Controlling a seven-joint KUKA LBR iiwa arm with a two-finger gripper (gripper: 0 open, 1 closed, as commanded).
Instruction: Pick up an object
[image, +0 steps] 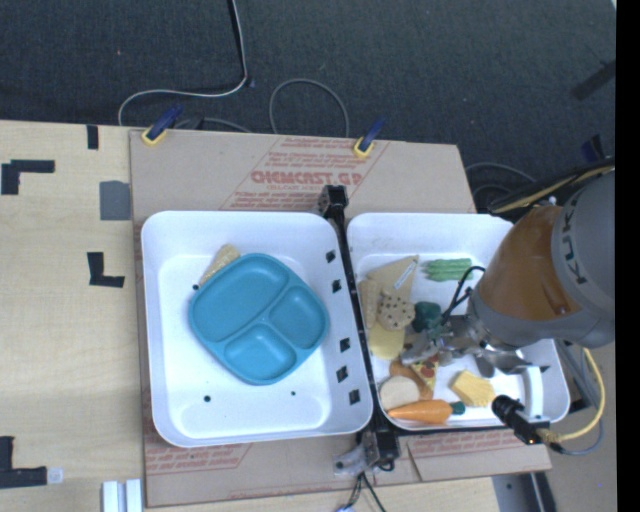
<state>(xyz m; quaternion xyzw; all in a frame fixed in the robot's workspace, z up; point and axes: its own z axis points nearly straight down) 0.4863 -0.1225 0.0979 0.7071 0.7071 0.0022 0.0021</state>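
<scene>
The right bin (520, 236) holds several toy food pieces: a pale yellow cheese wedge (390, 308), a green pod-like piece (447, 268), an orange carrot (420, 410), a yellow block (472, 389) and a brown bread-like piece (403, 386). My gripper (432, 338) reaches down into the middle of this bin, just right of the cheese wedge and above the bread piece. The arm's orange band (525, 270) and grey wrist cover the bin's right part.
The left bin (165, 300) holds a blue divided plate (260, 317) with a tan item (220, 262) peeking from under its upper left edge. A black divider (345, 300) runs between the bins. Cables lie on the dark floor behind the cardboard base.
</scene>
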